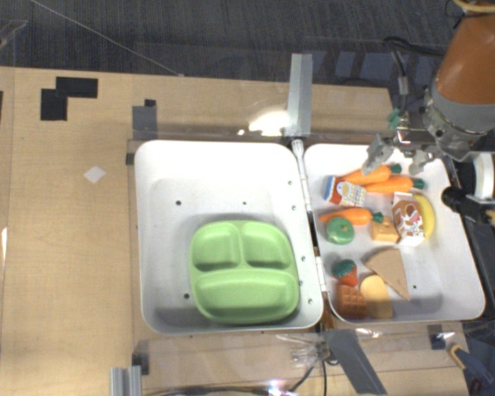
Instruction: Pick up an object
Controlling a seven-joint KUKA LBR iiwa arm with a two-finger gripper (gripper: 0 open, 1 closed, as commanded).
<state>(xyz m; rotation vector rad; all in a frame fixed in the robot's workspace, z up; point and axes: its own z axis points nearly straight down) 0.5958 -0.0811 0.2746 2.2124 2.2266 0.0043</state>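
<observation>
A grey two-finger gripper (398,152), fingers spread apart and holding nothing, hovers above orange plastic carrots (378,174) in the right shallow white bin (462,279).

Bright, even overhead light; glare on the left bin's (223,151) back rim; image slightly soft.

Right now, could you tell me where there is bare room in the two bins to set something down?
The left bin is bare along its far edge and left side, around the green tray. The right bin is crowded: carrots, banana and other toy food fill its middle, with a bare strip only along its right wall.
</observation>
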